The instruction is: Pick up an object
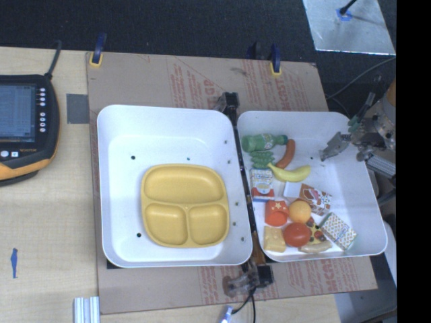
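The banana point(291, 173) lies in the right bin point(357, 200), centre-right of the frame, its long axis running left-right with a slight upward curl. A red chilli point(287, 153) sits just above it; a green bottle point(262, 142) lies further left. The gripper point(331, 148) hovers to the upper right of the banana, apart from it, carrying nothing; its finger spacing cannot be judged. The yellow divided plate point(185, 204) sits in the left bin point(114, 180).
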{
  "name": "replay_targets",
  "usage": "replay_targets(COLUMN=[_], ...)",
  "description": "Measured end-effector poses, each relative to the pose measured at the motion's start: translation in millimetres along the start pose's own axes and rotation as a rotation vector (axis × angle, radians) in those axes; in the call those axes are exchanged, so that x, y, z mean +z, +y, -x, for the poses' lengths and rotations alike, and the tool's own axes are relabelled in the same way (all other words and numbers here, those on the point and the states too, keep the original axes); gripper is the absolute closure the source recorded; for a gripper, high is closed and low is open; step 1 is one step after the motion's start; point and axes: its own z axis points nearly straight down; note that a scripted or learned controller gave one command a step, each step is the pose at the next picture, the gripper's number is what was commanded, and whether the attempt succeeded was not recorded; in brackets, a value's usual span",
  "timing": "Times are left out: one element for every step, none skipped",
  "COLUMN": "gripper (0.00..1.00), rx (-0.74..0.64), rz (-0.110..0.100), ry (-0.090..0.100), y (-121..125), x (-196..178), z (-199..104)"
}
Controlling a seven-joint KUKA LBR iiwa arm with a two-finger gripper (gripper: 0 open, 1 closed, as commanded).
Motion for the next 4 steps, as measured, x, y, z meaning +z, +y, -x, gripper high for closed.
replay_targets(gripper=[0.0,0.0,1.0,1.0], rx=[-0.001,0.002,-0.001,0.0], rz=[0.0,-0.003,-0.001,-0.001], ry=[0.0,-0.006,-0.003,-0.001], y=[56.6,73.5,74.0,37.6], x=[57.2,88.6,79.4,87.7], z=[-46.3,-65.5,-67.2,-49.2])
